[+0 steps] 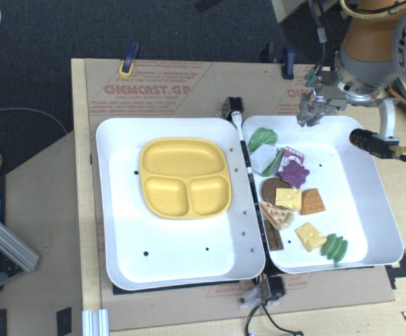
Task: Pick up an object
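White plastic, two shallow bins side by side on the bench (91, 89).

Left bin (119, 243): one yellow divided plate (185, 177), three compartments, lying flat near the bin's far edge.

Right bin (371, 208): a cluster of small toy food pieces along its left wall.
- green leaf (262, 138), far end
- white wedge (264, 159), beside the leaf
- purple piece (295, 172)
- brown disc (271, 187), partly under a yellow cheese slab (288, 199)
- orange block (313, 201), touching the slab
- pizza slice (278, 218), against the left wall
- yellow cheese wedge (310, 236), lying apart
- green pods (334, 247), near corner

Gripper (311, 115): above the right bin's far edge, nothing between the jaws; whether they stand apart or together cannot be told.

Handling, by judgement: all pieces look light, rigid, smooth moulded plastic, apt to slip or skate. The cheese wedge offers the best hold, with free space around it; take it across its thick sides. Flat pieces against the wall look hard to get under.
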Robot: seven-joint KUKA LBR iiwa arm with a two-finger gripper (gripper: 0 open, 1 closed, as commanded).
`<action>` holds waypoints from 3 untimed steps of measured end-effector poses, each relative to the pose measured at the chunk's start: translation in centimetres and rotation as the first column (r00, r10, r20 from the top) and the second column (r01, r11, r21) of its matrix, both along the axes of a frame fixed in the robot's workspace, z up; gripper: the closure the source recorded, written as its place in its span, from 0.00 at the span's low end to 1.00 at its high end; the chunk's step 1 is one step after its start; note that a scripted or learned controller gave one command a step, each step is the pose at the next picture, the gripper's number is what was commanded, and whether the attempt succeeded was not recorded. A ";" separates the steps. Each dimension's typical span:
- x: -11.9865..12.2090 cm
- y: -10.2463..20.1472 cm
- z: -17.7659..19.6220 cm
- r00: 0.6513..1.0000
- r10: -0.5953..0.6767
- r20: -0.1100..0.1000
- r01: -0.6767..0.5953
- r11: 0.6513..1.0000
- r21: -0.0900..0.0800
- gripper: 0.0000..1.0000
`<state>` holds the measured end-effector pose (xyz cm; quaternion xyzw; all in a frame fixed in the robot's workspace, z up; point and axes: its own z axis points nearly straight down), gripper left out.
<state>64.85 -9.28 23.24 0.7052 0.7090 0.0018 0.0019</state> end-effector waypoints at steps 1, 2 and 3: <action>0.1 5.2 0.3 1.000 0.000 -0.004 0.000 1.000 0.002 1.00; -0.1 5.6 0.0 1.000 -0.004 -0.006 0.004 1.000 0.000 1.00; -0.6 5.5 -0.3 1.000 -0.006 -0.007 0.006 1.000 0.000 1.00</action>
